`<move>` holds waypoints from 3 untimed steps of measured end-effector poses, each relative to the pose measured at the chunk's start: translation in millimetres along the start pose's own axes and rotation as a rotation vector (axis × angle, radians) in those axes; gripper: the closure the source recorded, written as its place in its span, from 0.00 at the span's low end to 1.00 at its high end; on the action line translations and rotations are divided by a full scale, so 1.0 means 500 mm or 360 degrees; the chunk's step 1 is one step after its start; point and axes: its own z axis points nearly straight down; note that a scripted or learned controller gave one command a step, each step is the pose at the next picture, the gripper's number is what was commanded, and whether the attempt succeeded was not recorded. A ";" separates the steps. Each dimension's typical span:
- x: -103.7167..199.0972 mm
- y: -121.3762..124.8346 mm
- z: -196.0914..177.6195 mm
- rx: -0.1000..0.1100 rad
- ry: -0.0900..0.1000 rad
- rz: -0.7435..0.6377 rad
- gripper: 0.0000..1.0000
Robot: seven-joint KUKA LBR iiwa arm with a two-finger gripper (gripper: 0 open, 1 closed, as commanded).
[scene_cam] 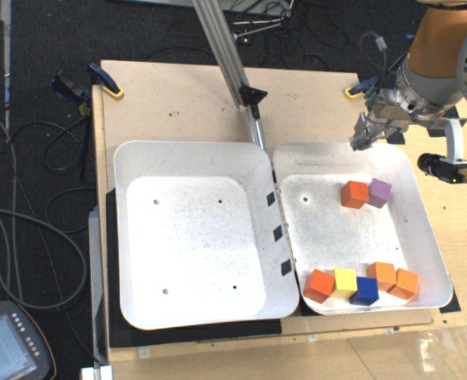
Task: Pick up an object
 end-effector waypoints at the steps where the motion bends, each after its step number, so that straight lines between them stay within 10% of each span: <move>1: 0.099 -0.007 0.022 0.0014 0.0005 -0.0007 1.00; 3: 0.316 -0.027 0.018 0.0012 0.0007 -0.0010 1.00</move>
